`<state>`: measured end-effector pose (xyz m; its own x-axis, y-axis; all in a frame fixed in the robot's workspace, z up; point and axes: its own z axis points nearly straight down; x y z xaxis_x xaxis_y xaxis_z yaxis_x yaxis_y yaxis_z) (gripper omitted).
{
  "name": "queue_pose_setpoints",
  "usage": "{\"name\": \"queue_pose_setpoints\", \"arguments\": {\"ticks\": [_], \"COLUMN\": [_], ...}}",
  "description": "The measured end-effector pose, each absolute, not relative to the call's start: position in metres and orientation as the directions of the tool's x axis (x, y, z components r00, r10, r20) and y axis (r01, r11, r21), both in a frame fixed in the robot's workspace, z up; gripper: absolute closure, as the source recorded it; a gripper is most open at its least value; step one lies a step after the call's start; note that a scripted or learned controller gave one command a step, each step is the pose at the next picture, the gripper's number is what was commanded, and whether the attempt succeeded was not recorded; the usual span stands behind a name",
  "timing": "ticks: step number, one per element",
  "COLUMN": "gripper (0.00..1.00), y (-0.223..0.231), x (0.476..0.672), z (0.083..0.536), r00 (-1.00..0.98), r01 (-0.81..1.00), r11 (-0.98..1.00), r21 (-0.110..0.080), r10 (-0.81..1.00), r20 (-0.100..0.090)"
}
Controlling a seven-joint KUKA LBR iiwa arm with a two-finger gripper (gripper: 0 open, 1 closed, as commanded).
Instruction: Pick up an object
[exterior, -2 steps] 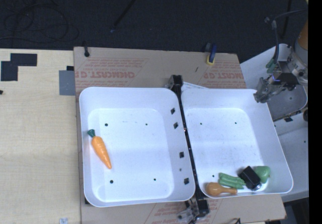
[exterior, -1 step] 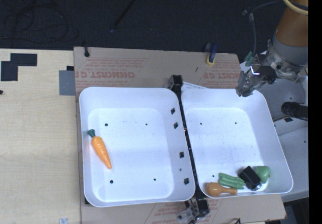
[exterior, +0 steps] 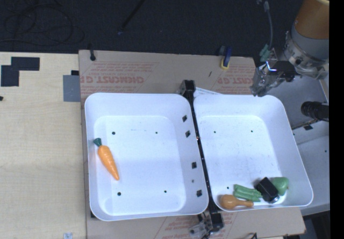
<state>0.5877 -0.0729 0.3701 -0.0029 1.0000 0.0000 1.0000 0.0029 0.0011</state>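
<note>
**Gripper above the far corner of the right bin, objects lying well away from it**

Gripper (exterior: 260, 88) of the grey arm with the orange band (exterior: 314, 7) sits at the top right of the camera view, its dark tip over the far rim of the right-hand shallow white bin (exterior: 244, 125). How wide the pincer stands cannot be told — the tip is small and dark against the cardboard behind it — and nothing can be seen held in it.

Objects to pick lie well apart from it. In the near right corner of the right bin a cluster rests against the front wall: a tan pear-shaped plastic piece (exterior: 235, 202), just beside it a green pod-like toy vegetable (exterior: 247, 193), then a small black block (exterior: 267, 189) tilted against a rounded light-green piece (exterior: 280, 183). The black block touches both green things. This group is at the opposite end of the bin from the pincer.

In the left-hand white bin (exterior: 140, 152) an orange toy carrot with a green top (exterior: 107, 160) lies near the left wall, alone, its green end pointing away from the camera — the farthest item from the pincer.
</note>
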Motion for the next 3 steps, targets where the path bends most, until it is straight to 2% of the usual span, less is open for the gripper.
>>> {"name": "queue_pose_setpoints", "arguments": {"ticks": [1,2,3], "gripper": [1.0,1.0,1.0], "y": [-0.132,-0.123,-0.11], "x": [0.63,0.605,0.614], "z": [0.268,0.333,0.312], "r00": [0.003,0.0,-0.001], "r01": [1.0,1.0,1.0], "r11": [-0.003,0.0,0.001], "r21": [-0.004,0.003,-0.003], "r10": [1.0,1.0,1.0], "r20": [-0.002,-0.001,0.0]}}
